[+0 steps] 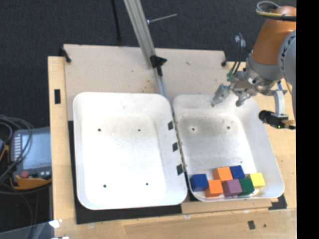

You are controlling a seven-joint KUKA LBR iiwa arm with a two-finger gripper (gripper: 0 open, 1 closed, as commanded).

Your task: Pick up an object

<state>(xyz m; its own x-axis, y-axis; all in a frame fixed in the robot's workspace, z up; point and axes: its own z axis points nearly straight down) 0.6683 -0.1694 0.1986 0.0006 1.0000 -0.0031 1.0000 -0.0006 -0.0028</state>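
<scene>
At the near edge of the right-hand shallow white plastic bin [259,133] lies a tight cluster of small painted wooden cubes: blue cube [199,181], orange cube [215,187], purple cube [232,187], green cube [246,185] and yellow cube [257,179]. They look light, rigid and smooth-faced, best pinched across opposite flat sides; the yellow one at the cluster's right end seems most accessible. Farther back, the two-finger gripper [230,97] hovers over the bin's far rim, fingers spread apart, holding nothing.

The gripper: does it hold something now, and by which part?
Nothing is held. The gripper hangs open over the far end of the right bin, and the blocks lie at its near end.
</scene>
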